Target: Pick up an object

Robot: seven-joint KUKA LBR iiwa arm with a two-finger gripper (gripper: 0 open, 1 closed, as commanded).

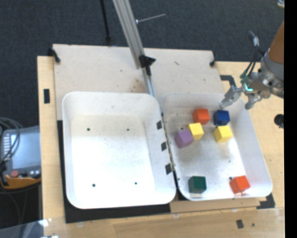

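A cluster of five cubes is seen in the upper middle of the right bin (255,148): an orange cube (202,115) and a blue cube (221,117) side by side, with a yellow cube (196,130) and a second yellow cube (223,133) just below them, and a purple cube (184,138) touching the first yellow one on its left. The blue cube and the yellow cube beneath it are nearly in contact. Two further cubes are set well apart from the cluster, near the bin's lower edge: a dark green cube (197,184) toward the lower left corner and a second orange cube (239,184) close to the lower right rim. Bare bin floor is left between the cluster and this lower pair, and along the right wall.

The end effector (240,97) is held above the bin's upper right corner, just up and right of the blue cube; its two fingers are spread apart and nothing is gripped between them.

The left bin (69,133) lies alongside, the two rims meeting at the centre. Both bins rest on the counter (44,148), and a slanted aluminium rail (128,26) rises from behind their junction.
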